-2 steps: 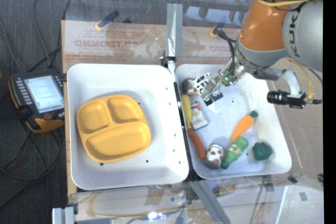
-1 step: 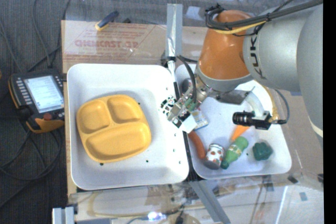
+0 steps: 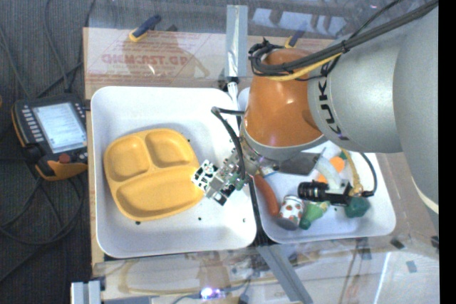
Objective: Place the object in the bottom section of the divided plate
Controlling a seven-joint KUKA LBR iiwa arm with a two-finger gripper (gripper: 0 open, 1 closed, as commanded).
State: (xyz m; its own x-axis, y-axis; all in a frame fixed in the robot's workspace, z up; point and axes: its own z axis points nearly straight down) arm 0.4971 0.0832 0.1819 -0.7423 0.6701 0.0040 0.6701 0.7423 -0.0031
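Jaws hang low in the left bin (image 3: 128, 242), just beside the right edge of the yellow plate (image 3: 114, 167), and I cannot tell if they are open or closed. A small black-and-white checked thing (image 3: 205, 176) sits right at their tip, touching the plate's rim. It looks like the object to place, but I cannot tell if it is held or just lying there. The big bottom section (image 3: 153, 194) of the plate has nothing in it, and so do the two small top sections (image 3: 146, 149). To do this well, the arm should first be sure of its hold. Then it should slide a little to the left until the thing is over the middle of the big section, not over the rim or the ridge. It should go down close and let go softly, so the thing does not bounce out. The other toys, like the long red one (image 3: 268, 197), lie in the right bin (image 3: 381, 221), well out of the way.
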